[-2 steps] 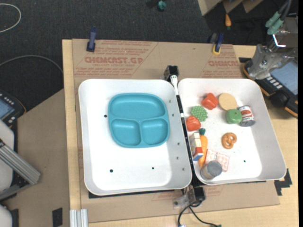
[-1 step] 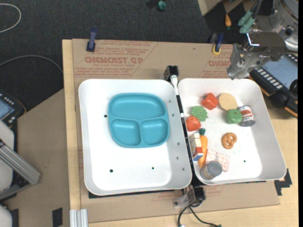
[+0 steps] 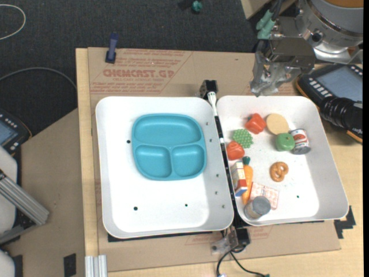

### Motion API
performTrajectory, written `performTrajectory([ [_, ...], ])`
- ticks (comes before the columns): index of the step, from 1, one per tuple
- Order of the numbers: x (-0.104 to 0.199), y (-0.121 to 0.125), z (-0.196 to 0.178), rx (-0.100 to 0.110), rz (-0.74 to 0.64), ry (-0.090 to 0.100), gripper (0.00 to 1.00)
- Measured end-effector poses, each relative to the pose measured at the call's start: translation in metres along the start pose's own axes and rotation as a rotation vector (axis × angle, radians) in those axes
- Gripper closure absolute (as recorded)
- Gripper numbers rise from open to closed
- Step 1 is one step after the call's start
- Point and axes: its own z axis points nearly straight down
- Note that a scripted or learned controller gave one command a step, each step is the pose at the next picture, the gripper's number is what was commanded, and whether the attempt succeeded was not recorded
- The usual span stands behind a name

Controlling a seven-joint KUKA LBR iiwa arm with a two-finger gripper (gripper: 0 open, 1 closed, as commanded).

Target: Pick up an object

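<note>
Hanging above the far edge of the right bin (image 3: 323,126), the jaws (image 3: 266,85) are sitting clear of everything, with nothing between them; whether they are parted or closed I cannot tell from here, as they are blurring into the grey of the wrist. Nothing is being held yet.

Just below them the pieces are lying in a loose cluster: a red block (image 3: 255,123) nearest, a tan bun (image 3: 277,123) beside it, a green ball (image 3: 283,142) touching a small can (image 3: 300,142). Further along are a green knobbly piece (image 3: 243,137), a red pepper (image 3: 234,150), a pretzel (image 3: 279,171) lying by itself, and a grey cylinder (image 3: 258,207) near the front corner. The left bin (image 3: 115,201) is holding a blue tray (image 3: 169,146).

To my eye the pretzel or the red block is looking like the fairest target. Coming straight down with the jaws centred over one piece, well off its neighbours and the bin wall, is what the step is calling for; the ball and can are sitting too close together for a clean grip.
</note>
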Motion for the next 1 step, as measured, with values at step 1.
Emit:
performTrajectory([
  [1,0.0446,-0.0002,0.0533,0.007,0.0,-0.002,1.0],
])
